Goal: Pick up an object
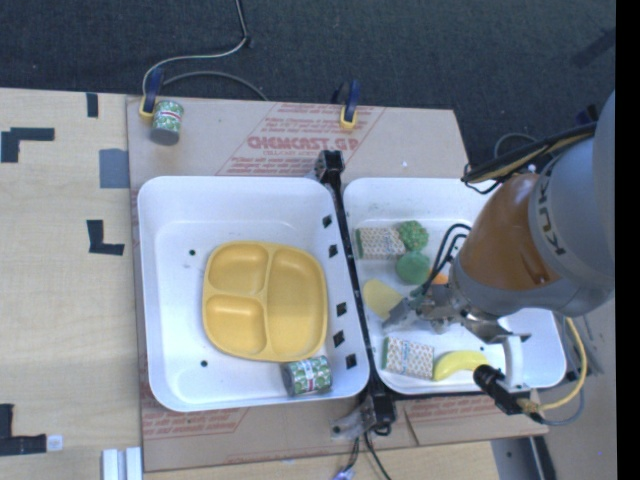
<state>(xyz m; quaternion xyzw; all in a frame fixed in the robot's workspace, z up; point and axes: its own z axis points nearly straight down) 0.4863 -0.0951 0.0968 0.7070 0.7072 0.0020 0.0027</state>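
floor: dark carpet [400,28] up top
table: light wood table [50,298], cardboard sheet [290,143] clamped on it
light: bright, even

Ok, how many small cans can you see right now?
2: one can in the left bin below the yellow tray, another can outside on the cardboard. The arm may hide more.
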